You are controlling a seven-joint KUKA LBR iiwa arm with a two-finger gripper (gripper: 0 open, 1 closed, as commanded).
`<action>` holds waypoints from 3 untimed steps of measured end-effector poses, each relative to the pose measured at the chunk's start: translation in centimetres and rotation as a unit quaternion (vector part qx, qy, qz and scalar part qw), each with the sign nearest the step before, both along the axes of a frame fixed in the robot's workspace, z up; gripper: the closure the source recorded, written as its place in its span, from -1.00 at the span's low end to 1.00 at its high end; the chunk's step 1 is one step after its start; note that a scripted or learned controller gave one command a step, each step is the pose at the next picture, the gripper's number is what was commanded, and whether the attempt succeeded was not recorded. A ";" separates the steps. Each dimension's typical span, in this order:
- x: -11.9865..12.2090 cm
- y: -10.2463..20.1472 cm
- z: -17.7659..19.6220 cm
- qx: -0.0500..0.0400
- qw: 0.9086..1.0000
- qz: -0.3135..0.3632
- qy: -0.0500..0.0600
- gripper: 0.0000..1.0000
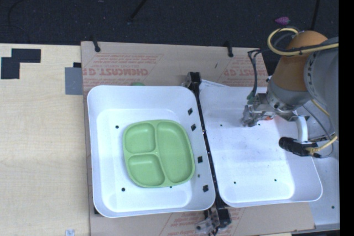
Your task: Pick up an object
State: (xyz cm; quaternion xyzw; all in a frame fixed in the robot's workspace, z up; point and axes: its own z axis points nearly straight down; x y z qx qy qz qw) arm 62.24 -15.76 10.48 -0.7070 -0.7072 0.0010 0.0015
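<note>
1. A green divided plate [159,153] with three compartments is seen lying flat in the left bin [105,119], near its middle and slightly toward the divider between the bins.
2. The tool [253,116] is seen over the right bin [265,174], near its far edge and well apart from the plate. Whether it is released or clenched cannot be told; nothing is seen in it.
3. The plate is judged light, stiff and smooth, probably moulded plastic, and not fragile. Sliding on the bin floor is thought likely if it is pushed.
4. The flat faces are judged to offer no pinch. A hold on the raised outer rim, or across a rib between compartments, is judged best.
5. A rim hold is expected to let the plate tilt when lifted.
</note>
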 end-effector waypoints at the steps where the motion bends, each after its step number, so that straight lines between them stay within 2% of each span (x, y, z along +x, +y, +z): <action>1: 0.1 -0.7 5.1 -0.001 1.000 -0.002 -0.003 1.00; 2: -0.8 -0.5 10.2 0.000 1.000 -0.001 -0.002 1.00; 3: -0.8 -0.6 12.1 0.000 1.000 0.000 -0.002 1.00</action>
